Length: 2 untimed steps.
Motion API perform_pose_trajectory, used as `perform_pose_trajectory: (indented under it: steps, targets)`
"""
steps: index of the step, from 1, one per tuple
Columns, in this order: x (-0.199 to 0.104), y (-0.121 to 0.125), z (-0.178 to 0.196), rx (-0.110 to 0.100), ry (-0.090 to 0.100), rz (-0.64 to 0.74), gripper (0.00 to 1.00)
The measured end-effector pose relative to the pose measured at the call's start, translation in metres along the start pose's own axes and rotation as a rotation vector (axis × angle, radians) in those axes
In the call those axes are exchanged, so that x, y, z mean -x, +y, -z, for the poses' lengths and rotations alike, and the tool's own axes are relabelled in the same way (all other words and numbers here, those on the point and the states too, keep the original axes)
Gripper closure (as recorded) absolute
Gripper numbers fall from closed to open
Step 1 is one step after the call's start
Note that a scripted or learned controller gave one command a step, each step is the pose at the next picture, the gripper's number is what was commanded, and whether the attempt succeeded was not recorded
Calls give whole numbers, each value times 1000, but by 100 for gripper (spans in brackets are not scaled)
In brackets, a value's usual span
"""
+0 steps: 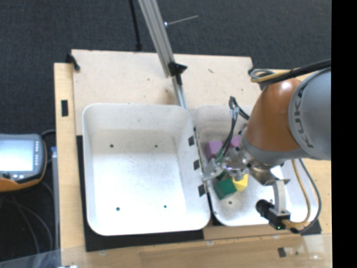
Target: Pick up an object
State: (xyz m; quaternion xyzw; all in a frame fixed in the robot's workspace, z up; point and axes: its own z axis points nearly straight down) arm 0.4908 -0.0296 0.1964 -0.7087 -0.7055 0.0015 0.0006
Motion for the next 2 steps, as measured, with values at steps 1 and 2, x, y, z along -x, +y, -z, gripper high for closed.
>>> perform_pose_trajectory:
  steps: [1,2]
  targets:
    - [-1,4,11,8,1,-1,100]
    - [-1,4,10,8,1,-7,0]
